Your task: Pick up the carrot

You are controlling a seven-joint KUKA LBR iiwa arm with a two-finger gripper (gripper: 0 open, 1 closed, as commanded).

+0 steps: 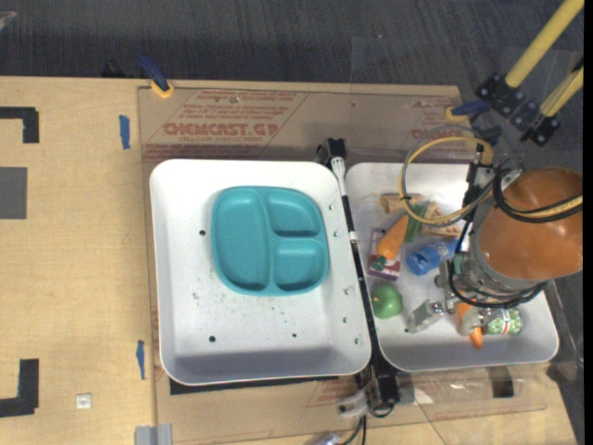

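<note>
Right now I see the arm low over the right bin, gripper grip unreadable to me, carrot lying apart by the blue piece, teal tray in the left bin.

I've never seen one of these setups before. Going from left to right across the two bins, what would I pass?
Left bin → teal divided tray → green ball → carrot → blue toy → the arm's orange band.

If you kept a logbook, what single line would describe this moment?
task: pick up carrot | carrot: right bin, unheld | gripper: low beside green ball | left bin: teal tray
</note>
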